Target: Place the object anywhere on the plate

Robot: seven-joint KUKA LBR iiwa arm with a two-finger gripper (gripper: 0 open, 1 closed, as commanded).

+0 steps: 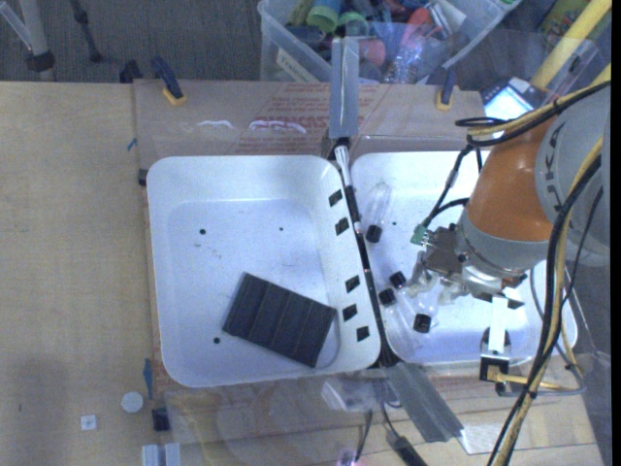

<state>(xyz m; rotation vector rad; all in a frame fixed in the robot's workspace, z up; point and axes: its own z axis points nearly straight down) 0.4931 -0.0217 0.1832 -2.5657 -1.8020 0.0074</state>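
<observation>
A dark grey ribbed rectangular plate [279,320] lies flat in the left bin [194,212], towards its front right corner. A small clear, glassy object [376,202] rests in the right bin [408,178] close to the divider, at the back. My gripper [411,301] hangs over the right bin's middle, below the orange band [509,197], some way in front of the clear object. Nothing can be made out in it. The wrist hides part of the right bin's floor.
A raised divider [349,260] with black marks separates the two bins. Small black bits [372,232] lie on the right bin's floor. Cables [543,357] loop down at the right. A tub of coloured toys [388,17] stands behind the bins.
</observation>
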